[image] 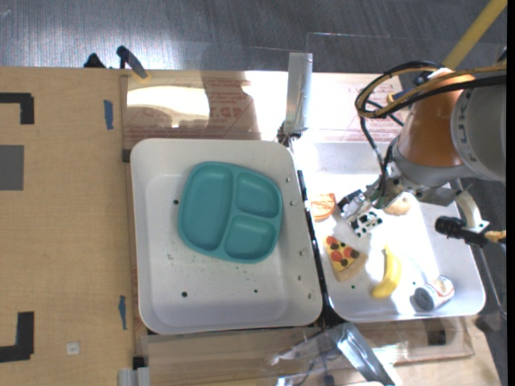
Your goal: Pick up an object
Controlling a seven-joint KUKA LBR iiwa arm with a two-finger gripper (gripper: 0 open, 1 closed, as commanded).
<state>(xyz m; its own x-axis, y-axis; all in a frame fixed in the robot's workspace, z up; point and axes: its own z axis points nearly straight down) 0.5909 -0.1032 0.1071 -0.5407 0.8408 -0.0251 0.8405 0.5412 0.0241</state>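
My gripper is low in the right bin, near its left-middle part. Just right of it lies a small beige toy. A toy pizza slice lies below the gripper and a yellow toy banana to the lower right. A red and orange toy food piece rests against the bin's left wall, left of the gripper. I see nothing lifted off the bin floor.
The left bin holds a teal divided plate. A small grey and white object lies at the right bin's front right. A raised divider separates the bins. Cables loop above the wrist.
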